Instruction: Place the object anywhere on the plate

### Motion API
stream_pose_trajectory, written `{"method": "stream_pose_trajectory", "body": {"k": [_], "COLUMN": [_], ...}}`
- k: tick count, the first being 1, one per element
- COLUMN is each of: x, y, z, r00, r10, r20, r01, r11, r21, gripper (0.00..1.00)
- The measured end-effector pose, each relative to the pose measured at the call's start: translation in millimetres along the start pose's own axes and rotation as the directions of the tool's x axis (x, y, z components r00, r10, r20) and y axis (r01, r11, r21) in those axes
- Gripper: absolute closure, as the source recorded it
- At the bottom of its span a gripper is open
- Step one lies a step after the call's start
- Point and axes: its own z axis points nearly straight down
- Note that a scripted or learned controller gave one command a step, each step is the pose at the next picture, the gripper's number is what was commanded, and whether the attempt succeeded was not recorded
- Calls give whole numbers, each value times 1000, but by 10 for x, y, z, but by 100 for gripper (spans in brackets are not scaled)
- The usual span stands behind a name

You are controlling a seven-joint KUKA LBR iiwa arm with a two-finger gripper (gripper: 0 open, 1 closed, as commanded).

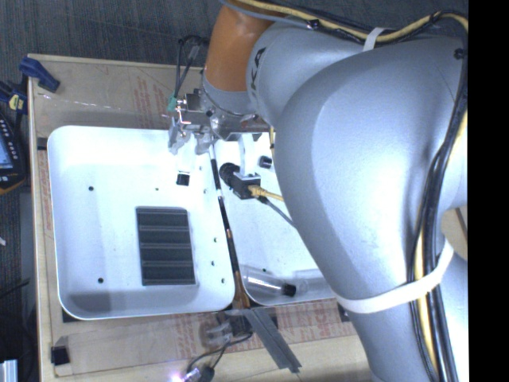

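A dark ribbed rectangular plate [165, 245] lies flat in the left bin [71, 213], toward its front. A small black square object [182, 179] rests on the bin floor behind the plate, near the bin's back right corner. My gripper [188, 140] hangs just above and behind that object, at the bin's far right side. Its two pale fingers stand apart with nothing between them. The gripper is well clear of the plate.
In the right bin [262, 297], mostly hidden under the arm, lies a clear tube with a black end [270, 283]. A dark ridge [226, 229] divides the two bins. Blue clamps [36, 72] sit at the bench's far left corner.
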Motion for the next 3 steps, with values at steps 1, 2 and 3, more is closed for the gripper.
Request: {"method": "stream_pose_trajectory", "body": {"k": [1,2,3], "x": [-659,15,693], "y": [-897,-1809,-1252], "z": [4,6,293], "r00": [988,1000,975], "r10": [152,23,224], "r20": [-1,0,1], "r01": [-152,-23,-224], "r11": [988,1000,975], "r21": [2,2,2], "gripper": [100,100,100]}}
